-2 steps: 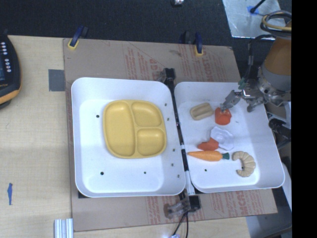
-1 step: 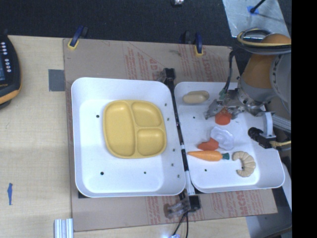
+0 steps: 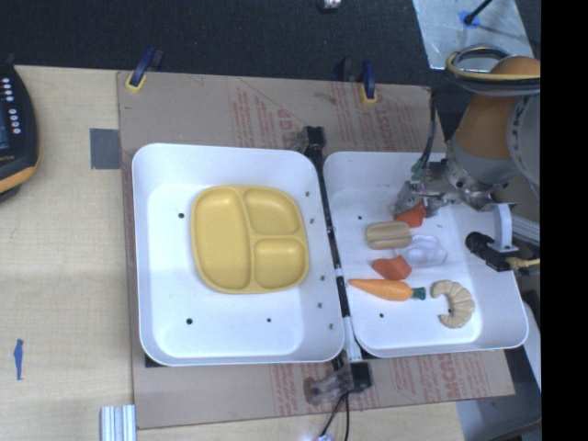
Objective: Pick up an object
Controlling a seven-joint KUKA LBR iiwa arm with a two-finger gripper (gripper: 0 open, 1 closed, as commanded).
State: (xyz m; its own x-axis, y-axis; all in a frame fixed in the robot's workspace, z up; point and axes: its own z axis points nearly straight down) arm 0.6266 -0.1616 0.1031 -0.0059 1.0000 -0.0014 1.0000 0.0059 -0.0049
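Lowest in my frame, in the right bin (image 3: 514,333), I see a croissant (image 3: 455,302) and a carrot (image 3: 384,289). Above them lie a red piece (image 3: 393,267), a clear item (image 3: 425,251) and a tan roll (image 3: 388,235). My tool (image 3: 416,200) sits over a red-orange object (image 3: 411,216); I cannot tell its opening. A yellow divided plate (image 3: 249,238) fills the left bin (image 3: 156,246).
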